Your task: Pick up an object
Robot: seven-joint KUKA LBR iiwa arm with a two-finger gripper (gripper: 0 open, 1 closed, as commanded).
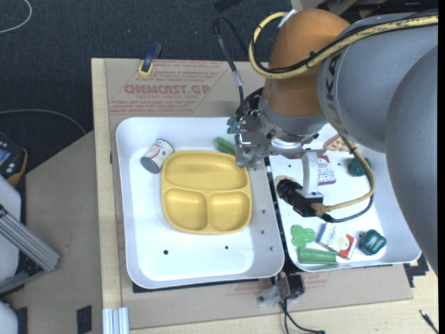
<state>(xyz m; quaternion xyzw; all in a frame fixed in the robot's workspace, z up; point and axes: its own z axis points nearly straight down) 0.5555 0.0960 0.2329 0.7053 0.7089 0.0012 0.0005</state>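
The yellow plate (206, 199), with three compartments, lies flat in the middle of the left bin (201, 256), and nothing is lifted off it. The gripper (245, 155) stands over the plate's far right corner, its tip at or just above the rim there; the view does not show whether it touches. Whether the gripper is wide or narrow cannot be told from this angle, and nothing can be seen held in it.

The arm comes in from the right, above the plate's right side. Its big grey body crosses the right bin (381, 204), the orange band (302, 54) sits beyond the plate's far right corner, and the wrist points steeply down toward that corner.

A green piece (225, 145) lies just beyond the plate's far edge, close beside the gripper on its left. A small can (156, 154) lies on its side just off the plate's far left corner, its dark end turned away from the plate.

To the right of the plate, across the wall between the bins, a printed card (325, 172) lies near the wrist and a dark green thing (358, 165) lies further right. Toward the near right of the plate lie a green toy (306, 245), a small box (334, 239) and a dark teal lump (373, 241), close together.

Both bins rest on a sheet of cardboard (174, 82) with red print, which shows beyond the plate. A blue and yellow clip (149, 59) sits at its far edge.
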